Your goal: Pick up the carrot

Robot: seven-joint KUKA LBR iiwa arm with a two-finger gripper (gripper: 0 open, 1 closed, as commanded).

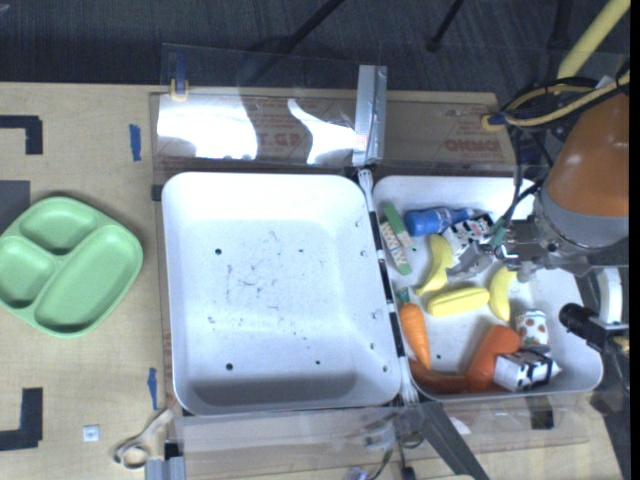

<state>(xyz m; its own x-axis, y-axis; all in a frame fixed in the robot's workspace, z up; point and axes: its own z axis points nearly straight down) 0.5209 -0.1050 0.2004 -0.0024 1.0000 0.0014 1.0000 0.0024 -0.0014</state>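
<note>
Two white bins side by side on bench. Left bin (270,288): bare floor w/ faint scuffs & a few dark dots. Right bin (585,368): crowded w/ toys.

Carrot (415,336): orange, lying at right bin's left wall, near front, touching or just beside the divider; tip toward front. Just right of it, yellow banana-like pieces (458,300), one curved bit (437,264) above. Blue bottle (437,219) near bin's back, green-white packet (397,240) along left wall behind carrot. Larger orange item (488,356) at front, black-white toy (524,370) beside it, small white cube w/ red spots (533,325) just above.

Arm (590,178) in from right, orange band over bin's right side. Gripper (487,251) low over bin's middle, near yellow pieces, well apart from carrot. Claw state: can't tell, too cluttered & small. Nothing seen held.

Green divided plate (65,265) on bench, far left, apart from bins. Clear panel w/ glare (260,128) behind left bin. Blue tape bits on bench.
</note>
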